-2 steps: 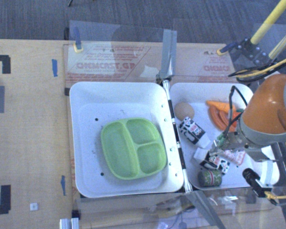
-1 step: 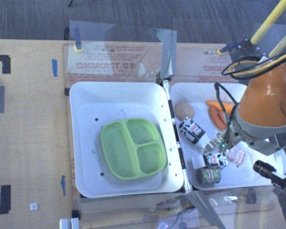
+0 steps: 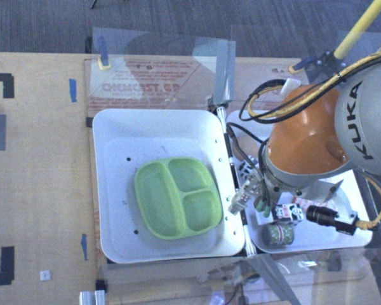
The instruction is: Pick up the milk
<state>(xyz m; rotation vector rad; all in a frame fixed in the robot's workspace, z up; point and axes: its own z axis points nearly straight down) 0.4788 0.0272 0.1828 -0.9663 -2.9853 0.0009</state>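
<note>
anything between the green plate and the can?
In the camera view, the left bin's right wall, the gap between bins and the gripper sit between the green plate and the can.

The arm (image 3: 317, 132) hides most of the right bin (image 3: 317, 234); a small carton (image 3: 289, 213) there is too blurred to identify.

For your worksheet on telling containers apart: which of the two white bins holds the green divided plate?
The left bin, on the side away from the arm. The green divided plate lies flat in it; the right bin holds small items instead.
</note>
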